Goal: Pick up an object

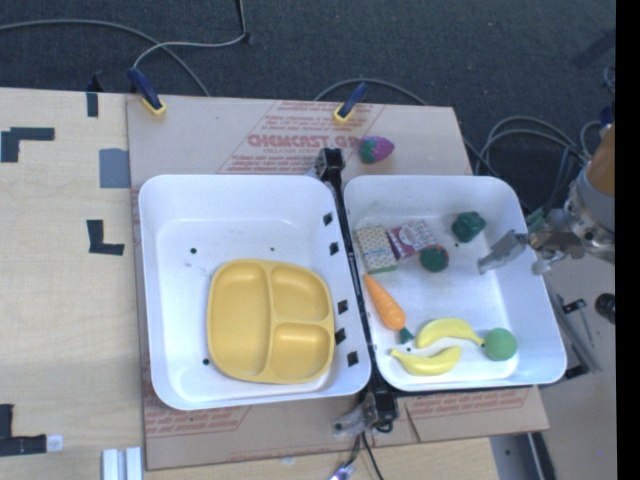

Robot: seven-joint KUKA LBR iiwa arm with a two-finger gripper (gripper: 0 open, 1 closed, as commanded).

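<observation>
On the desk stand two shallow white bins side by side. The left bin, in the middle of the frame, holds a yellow divided plate lying flat in its lower half. The right bin holds the small things. In its upper part lie a checked packet and, touching it on the right, a pink-and-white packet. Just beside these is a dark green round piece, and another dark green piece lies near the upper right corner. An orange carrot lies along the left wall of this bin. Near the lower edge there are two yellow bananas, one above the other, and a light green ball touches the upper one on the right. Outside the bins, on the cardboard above, lies a pink and green toy.

The jaws are at the right rim of the right bin, at the middle right of the frame. I cannot tell if they are spread or pressed together. Nothing is visible between them.
</observation>
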